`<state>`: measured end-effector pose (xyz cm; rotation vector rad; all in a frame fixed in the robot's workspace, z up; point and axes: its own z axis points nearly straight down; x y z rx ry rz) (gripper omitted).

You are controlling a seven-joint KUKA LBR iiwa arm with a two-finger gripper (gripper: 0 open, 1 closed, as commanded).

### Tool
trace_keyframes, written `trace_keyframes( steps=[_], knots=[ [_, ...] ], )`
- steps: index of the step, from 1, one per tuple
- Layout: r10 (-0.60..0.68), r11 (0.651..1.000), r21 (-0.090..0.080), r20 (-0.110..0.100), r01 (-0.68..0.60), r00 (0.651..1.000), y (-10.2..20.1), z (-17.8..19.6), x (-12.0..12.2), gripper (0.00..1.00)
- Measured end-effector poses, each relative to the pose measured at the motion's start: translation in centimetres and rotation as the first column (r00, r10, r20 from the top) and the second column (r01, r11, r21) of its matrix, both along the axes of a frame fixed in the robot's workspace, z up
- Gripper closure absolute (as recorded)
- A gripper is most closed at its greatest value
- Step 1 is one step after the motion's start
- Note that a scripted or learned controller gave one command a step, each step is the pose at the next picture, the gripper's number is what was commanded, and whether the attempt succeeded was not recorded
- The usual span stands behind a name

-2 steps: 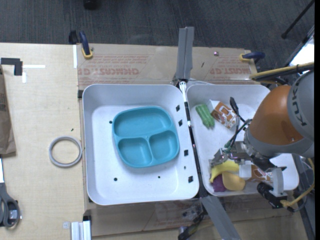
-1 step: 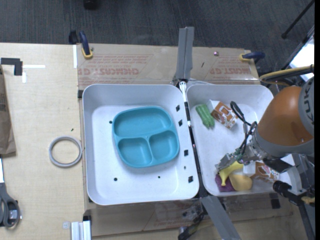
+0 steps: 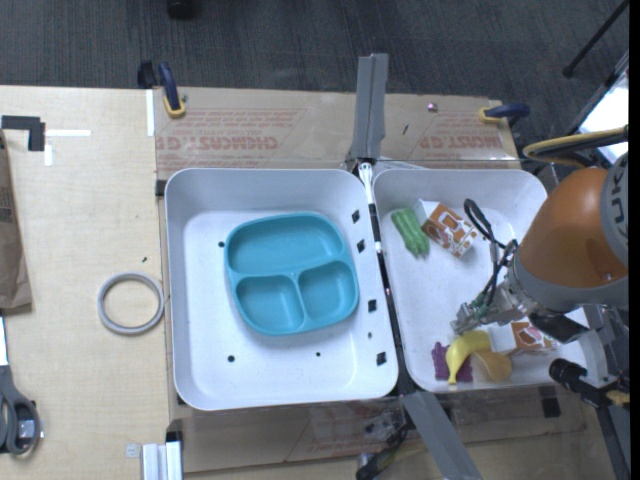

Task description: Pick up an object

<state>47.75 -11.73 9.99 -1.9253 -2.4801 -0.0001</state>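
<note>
Progress: the arm is low in the right bin (image 3: 405,203), the gripper (image 3: 478,315) just above the banana (image 3: 462,352); judging by that, nothing is lifted yet.
Left to do: close on one item and raise it clear of the bin.
Tool state: cannot tell; the tip is a blur of metal and cable.
Likely target: the banana, near the bin's front wall, a purple item (image 3: 440,360) touching its left side.
Other items: green vegetable (image 3: 409,232), orange-and-white packet (image 3: 449,230).
Left bin (image 3: 190,268): holds a blue divided tray (image 3: 291,273).
Writing: red mirrored letters on the cardboard (image 3: 240,133) behind the bins, not legible; packet print too small.
</note>
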Motion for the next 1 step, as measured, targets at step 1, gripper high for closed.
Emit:
trace_keyframes(
  steps=[1],
  knots=[
    [0.001, 1.0, 0.0, -0.001, -0.001, 1.0, -0.01, -0.01, -0.01, 0.0]
  ],
)
